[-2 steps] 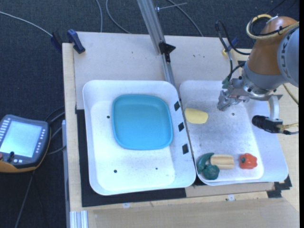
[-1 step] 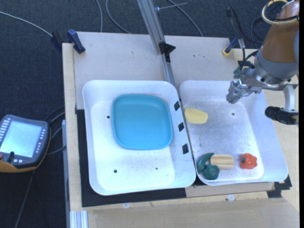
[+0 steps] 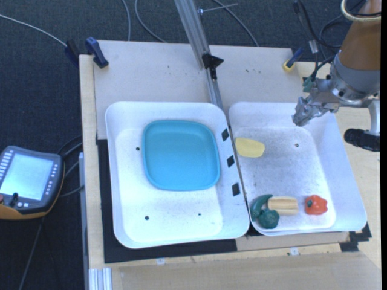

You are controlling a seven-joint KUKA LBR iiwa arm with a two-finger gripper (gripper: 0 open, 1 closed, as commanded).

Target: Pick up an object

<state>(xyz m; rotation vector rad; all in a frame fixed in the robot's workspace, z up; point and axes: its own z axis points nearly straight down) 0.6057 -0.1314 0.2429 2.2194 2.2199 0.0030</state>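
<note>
My gripper [image 3: 302, 116] hangs over the back right part of the right bin [image 3: 338, 156], above its floor, with nothing visible between its fingers. A yellow lemon-shaped piece [image 3: 250, 147] lies at the right bin's left side, well to the left of the gripper. Along the bin's front edge sit a dark green pepper-like piece [image 3: 264, 211], a tan block [image 3: 283, 205] touching it, and a red tomato-like piece [image 3: 315, 205].
The left bin [image 3: 121, 162] holds a light blue square plate [image 3: 181, 154]. A metal pole [image 3: 196, 29] slants down to the gap between the bins. A teach pendant [image 3: 27, 180] lies off the bench at the left. Blue clamps [image 3: 97, 52] grip the board's back edge.
</note>
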